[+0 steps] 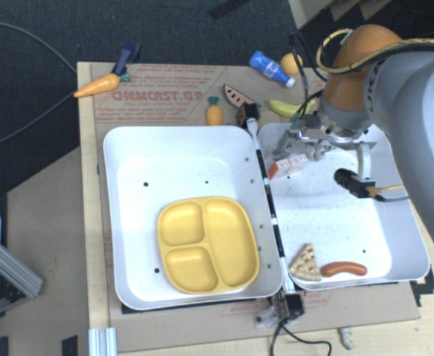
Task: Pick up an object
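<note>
My gripper [303, 142] is low over the far left corner of the right bin [395, 236], below the orange band of the arm [354, 65]. A small red and white object [285, 167] lies on the bin floor right beneath and just left of it; whether they touch is unclear. A pizza slice [304, 262] and a red sausage [343, 269] lie at the near edge of the same bin, well away from the gripper.
The left bin [127, 176] holds a yellow divided plate [208, 242]. Behind the bins on the bench lie a carrot [98, 86], a watermelon slice [234, 95], a banana [284, 108] and a blue bottle [271, 67]. A black cable piece [352, 182] hangs off the arm.
</note>
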`<state>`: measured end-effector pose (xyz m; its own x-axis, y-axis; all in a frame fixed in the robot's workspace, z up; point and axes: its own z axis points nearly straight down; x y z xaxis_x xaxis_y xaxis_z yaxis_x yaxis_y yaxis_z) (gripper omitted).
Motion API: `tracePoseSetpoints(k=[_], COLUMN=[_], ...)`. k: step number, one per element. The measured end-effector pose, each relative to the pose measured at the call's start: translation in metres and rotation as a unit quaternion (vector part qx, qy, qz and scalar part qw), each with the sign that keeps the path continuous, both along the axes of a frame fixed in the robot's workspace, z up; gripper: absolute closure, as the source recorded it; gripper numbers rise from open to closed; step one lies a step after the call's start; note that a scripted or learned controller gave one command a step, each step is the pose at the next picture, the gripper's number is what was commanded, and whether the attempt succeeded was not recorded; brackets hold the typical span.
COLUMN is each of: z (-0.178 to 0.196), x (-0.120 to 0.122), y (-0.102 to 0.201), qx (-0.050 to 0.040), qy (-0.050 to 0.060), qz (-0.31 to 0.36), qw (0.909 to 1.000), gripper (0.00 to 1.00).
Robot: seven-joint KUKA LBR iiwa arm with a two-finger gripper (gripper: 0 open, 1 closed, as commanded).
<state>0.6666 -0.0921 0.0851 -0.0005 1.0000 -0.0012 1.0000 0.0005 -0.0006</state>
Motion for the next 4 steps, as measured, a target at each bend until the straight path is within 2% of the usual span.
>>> tracePoseSetpoints(k=[1,4], z=[-0.0001,0.0000], x=[-0.0001,0.0000], y=[-0.0065,-0.0006], qx=[-0.0003,-0.0002], qy=[0.000,0.000], qz=[-0.001,0.000], qw=[1.0000,1.0000], gripper=[0.00,0.00])
